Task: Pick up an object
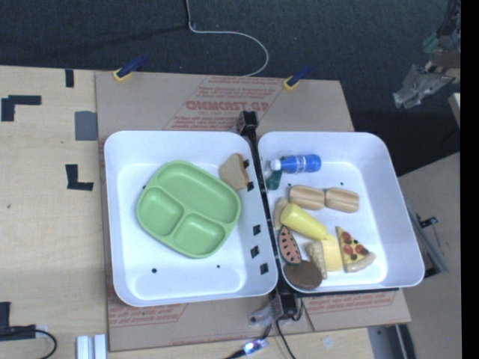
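The jaws [425, 88] hang at the upper right, well off the bins; whether they are parted I cannot tell. Targets crowd the right bin [389, 200]: the blue bottle [297, 163] lies apart, likely the cleanest overhead grasp, unlike the clustered pizza slice [352, 250].

Cardboard sheet [224, 99] under two white bins [120, 200], white cable [224, 34], blue-yellow clamps [131, 67]

You find red printing on the cardboard sheet [217, 103] just above the two white bins [120, 200], lying upside down to you and too blurred to read. The blue bottle [296, 164] in the right-hand bin carries a label, its wording too small to tell.
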Controlling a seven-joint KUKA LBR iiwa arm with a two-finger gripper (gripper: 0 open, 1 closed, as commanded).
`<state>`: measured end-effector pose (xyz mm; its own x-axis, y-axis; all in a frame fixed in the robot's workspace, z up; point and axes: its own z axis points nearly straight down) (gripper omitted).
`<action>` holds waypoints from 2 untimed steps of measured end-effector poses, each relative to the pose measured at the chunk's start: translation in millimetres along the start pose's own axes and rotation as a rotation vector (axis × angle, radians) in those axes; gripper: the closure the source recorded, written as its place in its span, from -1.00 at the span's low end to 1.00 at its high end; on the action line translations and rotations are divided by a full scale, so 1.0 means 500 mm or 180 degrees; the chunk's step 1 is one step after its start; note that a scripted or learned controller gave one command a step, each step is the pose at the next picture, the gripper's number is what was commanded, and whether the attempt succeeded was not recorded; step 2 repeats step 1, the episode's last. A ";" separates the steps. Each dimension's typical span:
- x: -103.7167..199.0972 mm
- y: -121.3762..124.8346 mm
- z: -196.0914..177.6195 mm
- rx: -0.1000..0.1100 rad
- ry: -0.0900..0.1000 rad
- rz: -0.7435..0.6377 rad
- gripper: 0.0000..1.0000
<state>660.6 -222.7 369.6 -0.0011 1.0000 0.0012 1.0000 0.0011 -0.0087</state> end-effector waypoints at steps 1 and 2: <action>0.001 0.001 -0.035 -0.0027 -0.0015 -0.0006 1.00; 0.001 0.001 -0.035 -0.0027 -0.0015 -0.0006 1.00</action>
